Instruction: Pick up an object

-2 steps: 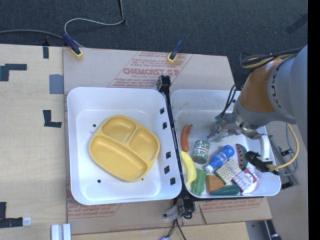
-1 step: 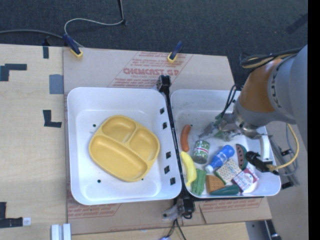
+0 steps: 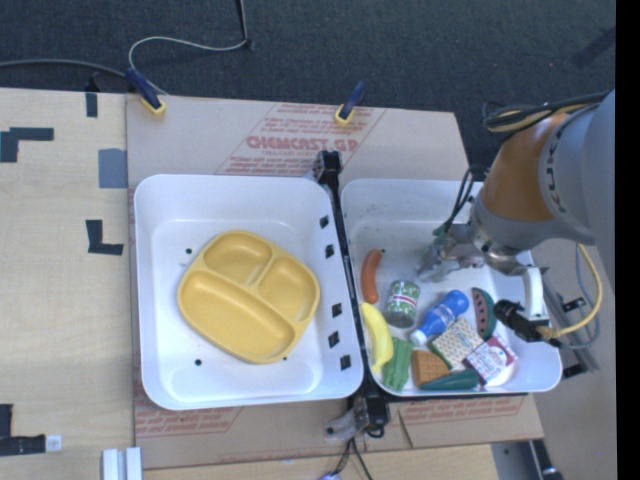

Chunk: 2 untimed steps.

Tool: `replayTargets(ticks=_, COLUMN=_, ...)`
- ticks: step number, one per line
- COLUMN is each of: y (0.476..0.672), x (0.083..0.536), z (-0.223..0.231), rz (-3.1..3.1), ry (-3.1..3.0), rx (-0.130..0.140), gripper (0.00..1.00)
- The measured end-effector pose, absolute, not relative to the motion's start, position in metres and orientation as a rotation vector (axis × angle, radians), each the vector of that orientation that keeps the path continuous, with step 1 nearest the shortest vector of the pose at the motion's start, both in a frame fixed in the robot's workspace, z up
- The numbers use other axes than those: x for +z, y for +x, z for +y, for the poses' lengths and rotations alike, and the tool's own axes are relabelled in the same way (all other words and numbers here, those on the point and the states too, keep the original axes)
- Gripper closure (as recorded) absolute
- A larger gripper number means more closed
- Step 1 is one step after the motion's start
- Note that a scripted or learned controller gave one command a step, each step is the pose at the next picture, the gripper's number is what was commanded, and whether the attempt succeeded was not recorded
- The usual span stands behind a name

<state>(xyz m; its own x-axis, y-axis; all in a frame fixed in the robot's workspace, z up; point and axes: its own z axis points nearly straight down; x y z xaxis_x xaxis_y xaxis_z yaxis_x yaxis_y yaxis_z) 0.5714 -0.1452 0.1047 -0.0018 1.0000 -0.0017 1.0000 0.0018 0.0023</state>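
Observation:
The right bin (image 3: 400, 196) holds a heap of toy food: a small tin can (image 3: 402, 301), a blue bottle (image 3: 441, 318), a yellow banana (image 3: 377, 334), a red sausage (image 3: 371, 273), a green vegetable (image 3: 400, 364), a watermelon slice (image 3: 483, 311), a cracker (image 3: 429, 367) and small packets (image 3: 487, 360). My gripper (image 3: 441, 258) hangs low over the bin's middle, just right of and above the can. Nothing shows between its fingers, and their spread is too small to read.
The left bin (image 3: 160, 268) holds a yellow divided plate (image 3: 248, 294). A black divider with clips (image 3: 335, 268) runs between the bins. The arm's orange band (image 3: 518, 178) and grey body cover the right bin's far right corner. Cables hang at the right edge (image 3: 570, 318).

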Motion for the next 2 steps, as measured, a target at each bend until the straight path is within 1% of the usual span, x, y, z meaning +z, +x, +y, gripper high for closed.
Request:
replayTargets(ticks=1, y=0.571, x=0.105, z=-0.145, rz=2.221, ry=2.217, rx=0.001, gripper=0.0)
replayTargets(ticks=2, y=0.57, x=0.086, z=-0.122, rz=2.22, ry=2.22, rx=-0.001, gripper=0.0)
